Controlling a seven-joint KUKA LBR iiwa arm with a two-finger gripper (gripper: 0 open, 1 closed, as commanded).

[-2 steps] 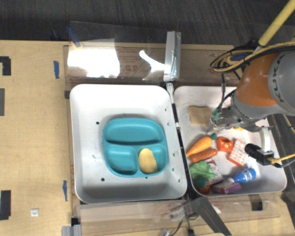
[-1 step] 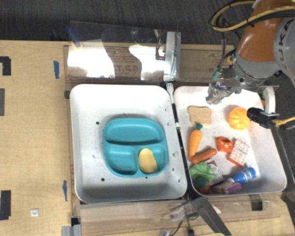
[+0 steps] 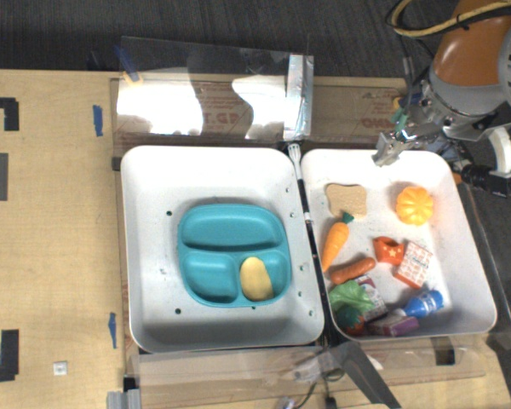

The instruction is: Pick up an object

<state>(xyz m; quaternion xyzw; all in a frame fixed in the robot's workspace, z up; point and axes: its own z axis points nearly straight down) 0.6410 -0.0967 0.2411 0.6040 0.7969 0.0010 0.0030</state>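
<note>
The task names no particular object, so any of the pieces in the right bin [image 3: 468, 228] will serve. They sit crowded: a slice of toast [image 3: 347, 198] near the far wall, an orange pumpkin [image 3: 414, 204] to its right, a carrot [image 3: 335, 241] lying lengthwise below the toast, a sausage [image 3: 351, 270], a red piece [image 3: 389, 250] touching a small white-and-red box [image 3: 414, 265], and a tangle of green, blue and purple items along the near wall. The pumpkin stands apart from its neighbours, so it looks the easiest target: a straight descent over its middle, with a grip across its width, should avoid nudging anything else. The heap by the near wall is a poor choice, since a grasp there risks catching two things or slipping.

The end effector [image 3: 390, 150] hangs above the far edge of the right bin, carrying nothing; whether it is released or clenched I cannot tell.

In the left bin [image 3: 145, 228] a teal divided tray [image 3: 230, 228] holds a yellowish potato [image 3: 256, 279] in its near right compartment. Both bins rest on the tabletop [image 3: 43, 228].
</note>
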